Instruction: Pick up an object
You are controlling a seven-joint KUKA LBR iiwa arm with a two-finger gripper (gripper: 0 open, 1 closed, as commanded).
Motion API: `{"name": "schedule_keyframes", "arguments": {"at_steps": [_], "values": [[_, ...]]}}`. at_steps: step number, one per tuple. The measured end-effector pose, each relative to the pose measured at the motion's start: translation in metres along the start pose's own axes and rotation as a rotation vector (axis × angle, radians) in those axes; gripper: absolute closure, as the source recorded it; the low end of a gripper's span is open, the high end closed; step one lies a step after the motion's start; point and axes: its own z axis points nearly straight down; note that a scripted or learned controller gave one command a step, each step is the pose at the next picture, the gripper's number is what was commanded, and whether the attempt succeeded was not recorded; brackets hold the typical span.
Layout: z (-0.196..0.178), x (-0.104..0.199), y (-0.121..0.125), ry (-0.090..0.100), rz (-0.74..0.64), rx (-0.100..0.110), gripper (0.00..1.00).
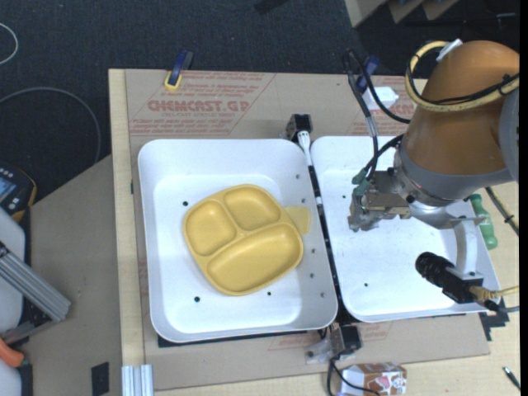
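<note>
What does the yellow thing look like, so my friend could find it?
Look at the left bin of the two white bins on the bench. In its middle lies a yellow plate, split into three hollows: two small, one big. It is the only yellow thing in either bin; the arm's hand is over the other bin.

A single fixed camera looks down at a slant from above the worktop (206,97), taking in both shallow white bins side by side: the left bin (157,221) sits near the middle of the frame, the right bin (396,295) toward the right. The view stands far enough back to show the worktop's cardboard-coloured edges and dark floor (82,23) beyond the far side. The grey arm (466,122) enters from the right, close to the lens and large in frame
</note>
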Motion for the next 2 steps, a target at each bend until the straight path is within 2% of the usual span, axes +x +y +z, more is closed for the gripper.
{"name": "schedule_keyframes", "arguments": {"at_steps": [1,2], "values": [[-0.092,0.047,0.002,-0.001,0.005,-0.016,1.00],[-0.140,0.074,0.001,-0.002,0.006,-0.013,1.00]]}}
